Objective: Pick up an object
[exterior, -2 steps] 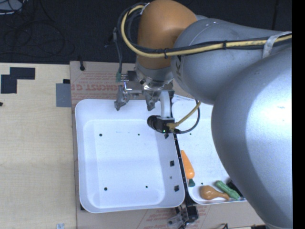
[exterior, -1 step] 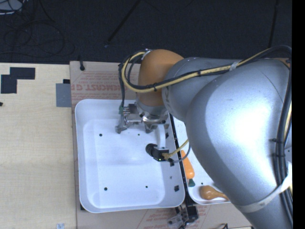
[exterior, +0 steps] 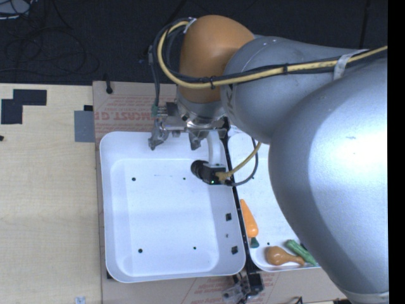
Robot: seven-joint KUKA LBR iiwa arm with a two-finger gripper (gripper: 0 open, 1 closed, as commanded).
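The gripper point(exterior: 174, 142) hangs from a smooth grey metal arm point(exterior: 329, 144) with a glossy orange domed band point(exterior: 209, 49) above the wrist. Its two short grey metal fingers point(exterior: 154, 142) stand apart, spread wide, with nothing between them and no thing touching them; they sit over the far rim of the left bin point(exterior: 158, 214). That bin is a shallow tray of smooth white plastic with rounded corners, and its floor, dotted with a few small dark holes, spreads out below the gripper. Toys lie in the right bin point(exterior: 264, 223), another white plastic tray, all well apart from the gripper, below it and to its right in the view. Nearest the gripper is a toy carrot point(exterior: 249, 217), a smooth orange taper with a small green tip at its lower end, lying just beside the wall between the bins. Farther from the gripper lies a tan, glossy pear-shaped piece point(exterior: 281, 256), bulbous at one end and narrow at the other, and touching it is a green ridged piece point(exterior: 301, 252), partly hidden under the arm. Brown cardboard point(exterior: 126, 109) with red print lies behind the gripper.
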